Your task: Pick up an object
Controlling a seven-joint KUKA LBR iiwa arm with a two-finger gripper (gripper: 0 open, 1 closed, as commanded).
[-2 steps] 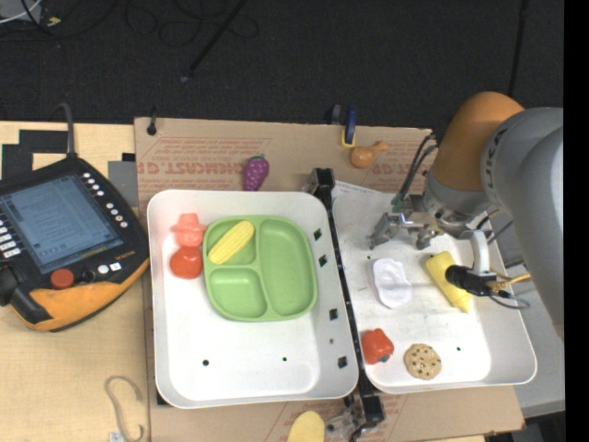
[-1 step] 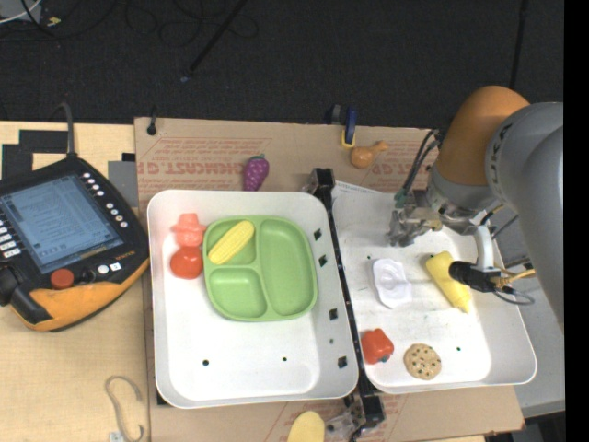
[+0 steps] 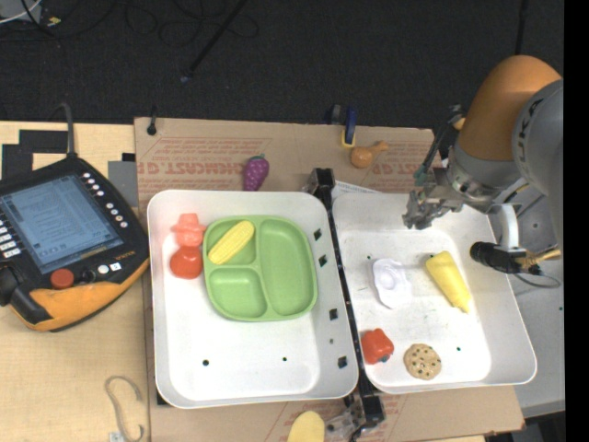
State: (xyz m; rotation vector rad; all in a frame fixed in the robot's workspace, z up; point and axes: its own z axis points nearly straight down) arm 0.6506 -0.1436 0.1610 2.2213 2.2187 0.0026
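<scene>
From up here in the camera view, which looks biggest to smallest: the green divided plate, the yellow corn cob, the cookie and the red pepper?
1. Green divided plate, by far the largest.
2. Yellow corn cob, lying in the plate's upper-left compartment.
3. Cookie and red pepper: they look about alike, so I won't rank them.

A single fixed camera sits above the desk (image 3: pixel 74 366) and looks down on it at a slant, facing toward the dark backdrop (image 3: pixel 276 44) at the far side. It stands far enough back to take in both white bins whole: the left bin (image 3: pixel 175 357) and the right bin (image 3: pixel 502 357) sit side by side across the middle. The arm (image 3: pixel 515 109) enters from the right edge, its tool (image 3: pixel 421 212) over the right bin's far corner.
</scene>
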